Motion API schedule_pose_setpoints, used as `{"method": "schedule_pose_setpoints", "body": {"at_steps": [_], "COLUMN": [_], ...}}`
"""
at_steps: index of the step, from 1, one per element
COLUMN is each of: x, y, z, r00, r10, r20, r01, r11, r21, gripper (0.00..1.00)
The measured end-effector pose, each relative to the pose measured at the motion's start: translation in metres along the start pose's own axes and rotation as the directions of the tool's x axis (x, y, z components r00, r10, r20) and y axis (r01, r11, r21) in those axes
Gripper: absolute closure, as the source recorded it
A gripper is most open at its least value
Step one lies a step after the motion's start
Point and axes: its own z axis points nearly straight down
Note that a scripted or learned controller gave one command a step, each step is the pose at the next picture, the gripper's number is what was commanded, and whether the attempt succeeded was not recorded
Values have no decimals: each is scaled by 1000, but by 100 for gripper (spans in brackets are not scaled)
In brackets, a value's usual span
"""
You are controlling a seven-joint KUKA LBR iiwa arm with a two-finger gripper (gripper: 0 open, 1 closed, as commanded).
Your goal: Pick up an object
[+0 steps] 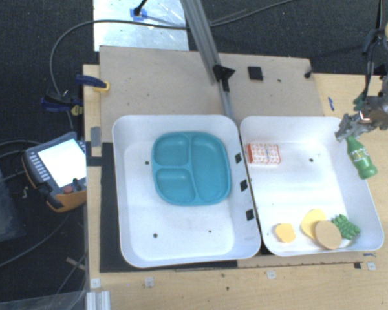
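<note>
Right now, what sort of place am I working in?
Most likely a robotics lab test bench, not a kitchen: two white bins on a board, toy food and a green bottle in the right one, a teach pendant, loose cables on dark carpet.

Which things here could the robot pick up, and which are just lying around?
For the job: hand, green bottle, red-patterned packet, yellow pieces, tan disc, green ridged piece, right bin.

Lying about: blue divided plate, left bin, handheld controller, clamps.
</note>
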Motion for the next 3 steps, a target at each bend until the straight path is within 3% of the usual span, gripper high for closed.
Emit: {"method": "schedule_pose_setpoints", "body": {"at_steps": [3], "x": [161], "y": [-8], "z": [12], "r00": [1000], "r10": [-3], "r20": [-4], "r01": [3], "r11": [1000], "r21": [7], "gripper": [100]}}
